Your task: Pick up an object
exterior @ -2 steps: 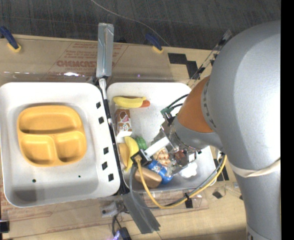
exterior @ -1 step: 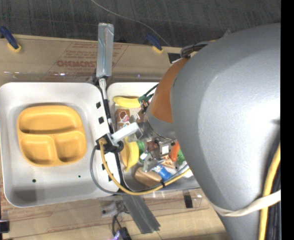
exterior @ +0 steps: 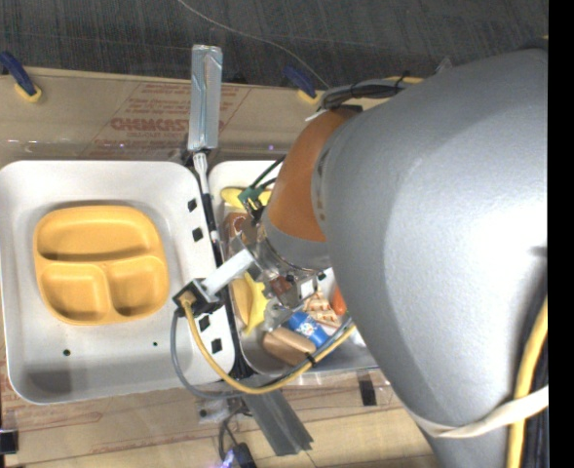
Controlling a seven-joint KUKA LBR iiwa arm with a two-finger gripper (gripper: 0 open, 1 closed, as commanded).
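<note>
The claw [exterior: 285, 286] hangs over clutter in the right bin [exterior: 230, 175]; its state is unclear.

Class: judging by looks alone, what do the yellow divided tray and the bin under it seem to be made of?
Yellow divided tray: probably moulded plastic, matte; rounded edges, uniform colour, soft sheen. Left white bin: likely plastic too, smooth and slightly glossy, with rounded moulded corners.

Arm [exterior: 433, 222] hides most of right bin [exterior: 230, 175] & claw's tips. Objs under wrist [exterior: 301, 325] jumbled, can't ID. Arm cut off at rt edge.
</note>
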